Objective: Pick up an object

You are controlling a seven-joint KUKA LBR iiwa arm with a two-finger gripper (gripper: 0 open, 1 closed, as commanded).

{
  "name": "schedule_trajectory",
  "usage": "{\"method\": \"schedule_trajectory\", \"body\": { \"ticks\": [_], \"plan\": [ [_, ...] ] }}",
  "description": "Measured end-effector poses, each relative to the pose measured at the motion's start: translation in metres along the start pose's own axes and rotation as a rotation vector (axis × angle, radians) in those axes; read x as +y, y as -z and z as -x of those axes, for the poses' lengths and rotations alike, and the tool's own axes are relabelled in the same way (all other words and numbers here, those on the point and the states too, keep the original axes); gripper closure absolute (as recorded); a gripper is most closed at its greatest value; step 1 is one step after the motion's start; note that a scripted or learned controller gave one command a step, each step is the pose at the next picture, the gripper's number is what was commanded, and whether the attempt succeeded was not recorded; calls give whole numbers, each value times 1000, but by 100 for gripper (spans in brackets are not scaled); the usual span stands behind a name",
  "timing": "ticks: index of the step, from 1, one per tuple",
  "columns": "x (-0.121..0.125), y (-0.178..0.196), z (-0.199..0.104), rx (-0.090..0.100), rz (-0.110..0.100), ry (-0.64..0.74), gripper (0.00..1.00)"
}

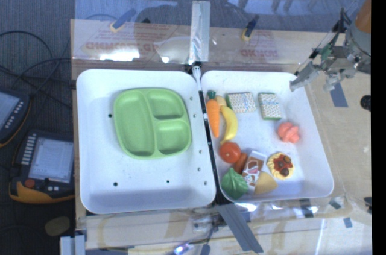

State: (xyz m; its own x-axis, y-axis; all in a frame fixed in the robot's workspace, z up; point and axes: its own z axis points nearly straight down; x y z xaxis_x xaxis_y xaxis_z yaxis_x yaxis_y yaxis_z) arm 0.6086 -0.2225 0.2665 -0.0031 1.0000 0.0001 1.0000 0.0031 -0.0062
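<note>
The right bin (313,184) holds several toy foods. A carrot (213,117) and a banana (230,122) lie by its left wall. Below them sit a tomato (228,152) and a green leafy piece (234,183). Two speckled squares (241,102) (269,105) lie at the back, a pink lump (289,131) to the right, and a round pizza-like piece (280,164) near the front. My gripper (318,85) hangs over the bin's far right corner, above and right of the pink lump. It is open, its fingers (299,79) spread with nothing between them.
The left bin (96,187) holds a green divided plate (154,122). A clear sheet with tape covers the bench behind the bins. Cables and a handheld pendant (42,160) lie on the floor at the left.
</note>
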Motion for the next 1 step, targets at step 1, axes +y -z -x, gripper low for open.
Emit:
{"method": "schedule_trajectory", "body": {
  "ticks": [1],
  "plan": [
    [-23, -168, -57, 1, -3, -243, 0]
  ]
}}
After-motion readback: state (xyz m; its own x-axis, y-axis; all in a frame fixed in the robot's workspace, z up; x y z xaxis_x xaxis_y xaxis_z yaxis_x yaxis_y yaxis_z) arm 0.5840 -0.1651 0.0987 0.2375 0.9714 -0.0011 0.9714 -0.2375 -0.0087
